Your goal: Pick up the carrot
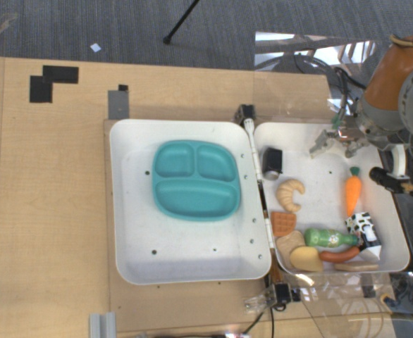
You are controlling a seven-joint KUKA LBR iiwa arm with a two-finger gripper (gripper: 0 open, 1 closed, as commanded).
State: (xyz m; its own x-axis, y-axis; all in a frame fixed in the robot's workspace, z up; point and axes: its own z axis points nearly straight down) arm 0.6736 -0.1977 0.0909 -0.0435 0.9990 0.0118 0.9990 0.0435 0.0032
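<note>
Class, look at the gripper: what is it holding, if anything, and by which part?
Nothing. The gripper hangs open over the right bin, apart from the carrot.

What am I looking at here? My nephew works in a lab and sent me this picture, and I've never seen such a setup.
One camera looks down at a slant on a wooden bench with two shallow white bins. The grey-and-orange robot arm reaches in from the right; its grasping tool hovers over the right bin with its fingers spread, holding nothing. That bin holds toy food: an orange carrot, which the arm should pick up, a croissant, a waffle and more. The left bin holds a teal divided plate.
</note>
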